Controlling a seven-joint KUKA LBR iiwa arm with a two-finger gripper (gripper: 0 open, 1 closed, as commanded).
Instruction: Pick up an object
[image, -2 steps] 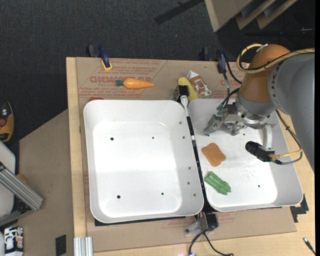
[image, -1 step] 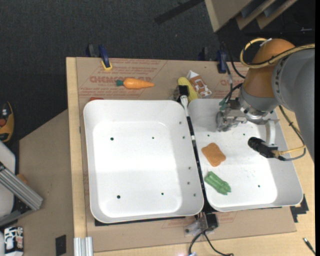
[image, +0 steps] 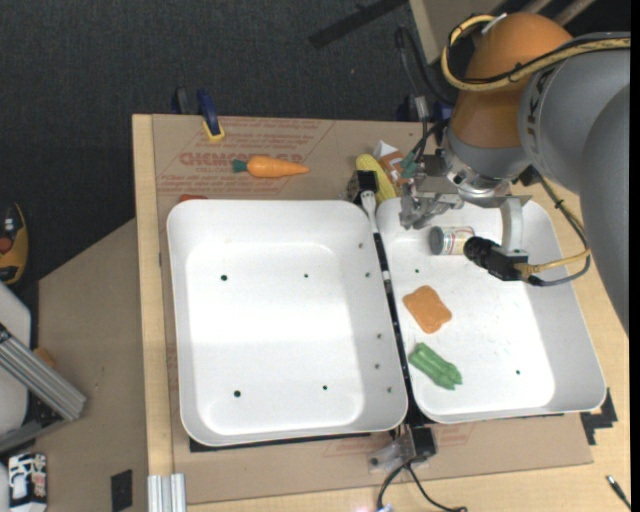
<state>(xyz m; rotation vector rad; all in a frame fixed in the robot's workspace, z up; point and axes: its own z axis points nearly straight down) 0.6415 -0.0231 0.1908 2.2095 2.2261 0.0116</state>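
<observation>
Pick hasn't happened yet: the end effector (image: 420, 212) hovers over the right bin's (image: 560, 390) far-left corner, can't tell its state. Orange piece (image: 428, 309) and green piece (image: 436, 365) lie mid-bin.

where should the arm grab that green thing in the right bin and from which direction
Grip the green toy vegetable across its narrow width near the middle, coming straight down from above. It lies flat on the floor of the right bin, long and slim, angled from upper left to lower right, so fingers should close across the short axis. The orange piece sits apart, leaving room.
</observation>
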